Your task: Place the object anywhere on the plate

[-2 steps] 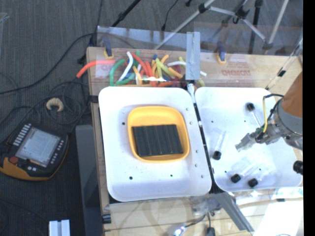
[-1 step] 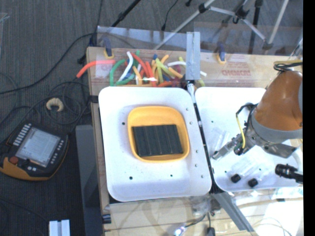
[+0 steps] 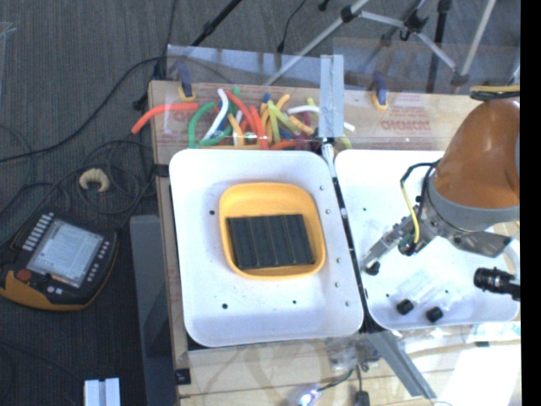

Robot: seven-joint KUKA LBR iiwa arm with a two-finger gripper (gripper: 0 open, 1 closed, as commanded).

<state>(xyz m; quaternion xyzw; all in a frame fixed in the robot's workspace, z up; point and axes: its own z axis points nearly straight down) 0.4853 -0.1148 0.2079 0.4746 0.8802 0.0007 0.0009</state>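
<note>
A yellow plate (image 3: 254, 195) lies in the middle of the left white bin (image 3: 203, 303). A dark, ridged rectangular object (image 3: 270, 241) rests flat on the plate and covers most of its floor. My gripper (image 3: 419, 309) hangs low over the front of the right bin (image 3: 372, 172), well to the right of the plate. Its two dark fingertips (image 3: 405, 306) stand apart with nothing between them. The orange band and grey wrist above hide part of the right bin.
A tangle of coloured tubes (image 3: 245, 121) lies on the bench behind the bins. The raised rims between the two bins (image 3: 342, 227) separate my gripper from the plate. A teach pendant (image 3: 59, 260) sits on the floor at the left.
</note>
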